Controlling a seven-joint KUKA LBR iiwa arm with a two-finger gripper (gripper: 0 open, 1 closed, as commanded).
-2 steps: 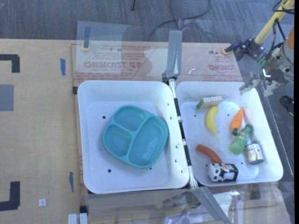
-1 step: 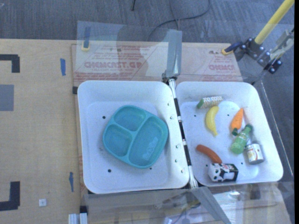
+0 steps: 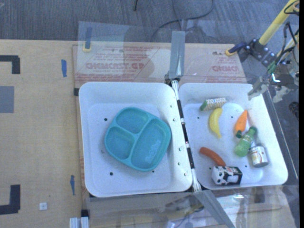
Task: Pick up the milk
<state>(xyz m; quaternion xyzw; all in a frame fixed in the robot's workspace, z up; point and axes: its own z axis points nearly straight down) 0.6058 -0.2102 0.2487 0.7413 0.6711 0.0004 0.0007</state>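
Two white bins sit side by side; we log the left bin (image 3: 95, 175) holding a teal divided plate (image 3: 137, 139), the right bin (image 3: 275, 127) holding the clutter. The milk (image 3: 227, 175), a small cow-patterned carton lying on its side, rests at the right bin's 6 o'clock, close against the near wall. The gripper (image 3: 266, 82) hangs above that bin's 1 o'clock corner, well apart from the carton; we cannot tell how its jaws stand.

We judge the carton light, boxy and fairly stiff, with smooth faces that may slip or dent under a hard pinch. The best hold looks to be across its short width, fingers on the two long flat sides.

Room: a red sausage (image 3: 212, 156) lies just beside the carton at its 11 o'clock, and a tin can (image 3: 259, 156) and green bottle (image 3: 243, 145) stand near at 2 o'clock. A banana (image 3: 215, 122) and carrot (image 3: 241, 121) lie farther off. The near wall crowds the carton's 6 o'clock side, so a straight descent from above seems safest to us.
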